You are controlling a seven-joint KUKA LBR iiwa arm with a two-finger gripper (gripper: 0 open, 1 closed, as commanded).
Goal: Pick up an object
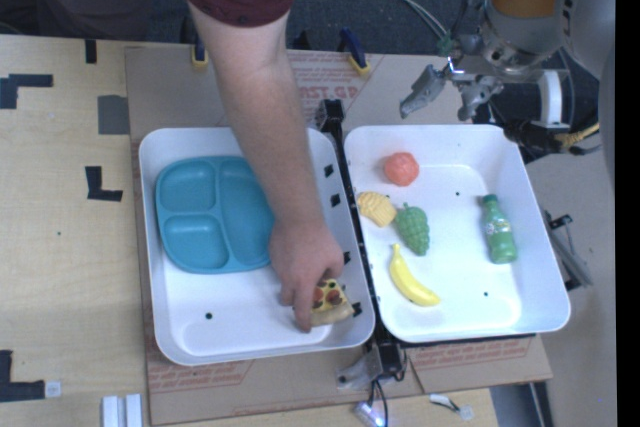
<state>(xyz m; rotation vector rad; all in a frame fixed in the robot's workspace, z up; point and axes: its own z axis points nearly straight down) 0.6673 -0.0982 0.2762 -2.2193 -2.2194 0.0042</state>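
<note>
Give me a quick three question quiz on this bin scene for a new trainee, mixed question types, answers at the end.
1. True or false: the blue tray lies in the left bin.
2. Which lies nearest the banana in the right bin? A) green bottle B) green bumpy toy C) red ball
3. What is the person's hand touching?

Key: 1 true. 2 B. 3 a pizza slice toy, in the left bin's near right corner.

Tray [210,213] in left bin [160,315], banana [410,280] in right bin [535,300]
</note>
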